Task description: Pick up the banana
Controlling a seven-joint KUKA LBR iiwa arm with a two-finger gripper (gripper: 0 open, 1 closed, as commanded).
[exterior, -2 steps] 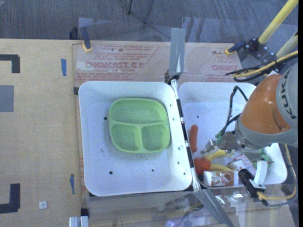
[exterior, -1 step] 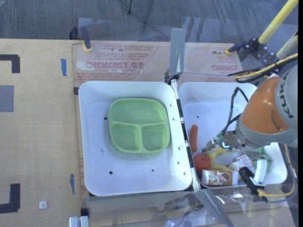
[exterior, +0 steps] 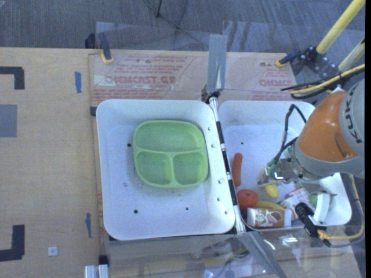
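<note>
Fingers on the gripper (exterior: 275, 177) are too buried under the wrist for me to tell whether they are spread or pinched. It hangs low in the right bin (exterior: 255, 126), just above the banana (exterior: 271, 204), which lies at the near edge beside a tomato (exterior: 247, 198). A green divided plate (exterior: 170, 153) sits in the left bin (exterior: 116, 172).

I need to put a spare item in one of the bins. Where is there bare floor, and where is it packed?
Bare floor: the left bin around the green tray, widest along its near edge, and the right bin's far half above the carrot. Crowded: the right bin's near corner, where tomato, banana and a packet cluster under the arm.
</note>
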